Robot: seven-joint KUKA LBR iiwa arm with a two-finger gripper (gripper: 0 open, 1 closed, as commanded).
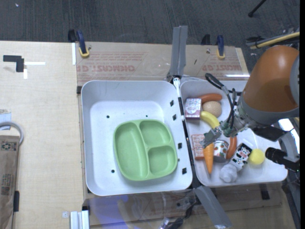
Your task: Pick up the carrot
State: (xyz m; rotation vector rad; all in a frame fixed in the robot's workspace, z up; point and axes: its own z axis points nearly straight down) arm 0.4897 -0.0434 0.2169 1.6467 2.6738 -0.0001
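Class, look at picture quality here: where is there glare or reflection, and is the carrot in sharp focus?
In the camera view, the white bins look bright and slightly washed out; a bluish reflection sits on the bench edge below them; the carrot is soft but recognisable, beside the gripper, which looks somewhat blurred.

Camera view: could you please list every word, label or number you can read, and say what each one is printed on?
"CHEMCAST GP", upside down and in faint red, repeated along the cardboard sheet behind the bins.
A recycling symbol on the brown paper bag; no words readable.
Small pink carton: print too blurred to read.
Black-and-white milk carton and the can: labels too small to read.
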